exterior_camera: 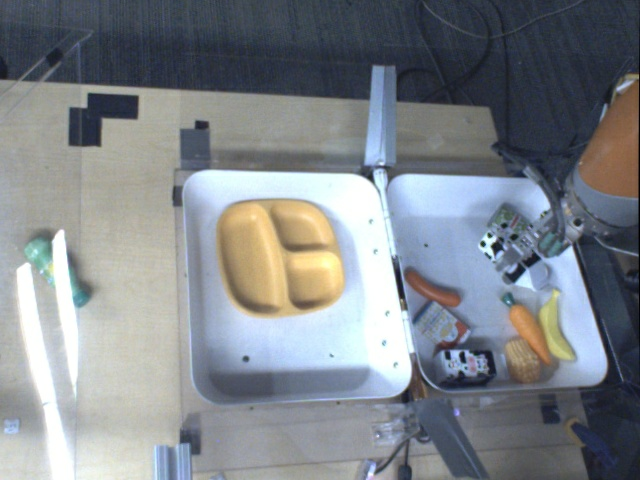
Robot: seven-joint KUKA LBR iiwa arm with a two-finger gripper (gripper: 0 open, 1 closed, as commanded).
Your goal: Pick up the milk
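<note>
Milk carton (466,365) lies on its side at the right bin's (440,200) near edge, just left of the cracker (524,360). Gripper (527,251) sits well apart near the far-right; we can't tell its jaw state. We should descend centred, straddling its short axis.

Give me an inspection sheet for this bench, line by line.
Surface: wooden bench bearing two white bins; left bin holds a yellow divided tray.
Job's things: milk carton, lying at the right bin's near edge.
Clutter: sausage, carrot, banana, snack packet, green toy on the bench's left.
Grippers: pincer low over the right bin's far side, by a patterned box.
Cables: black cable looped behind the bench.
Surroundings: dark floor.
</note>
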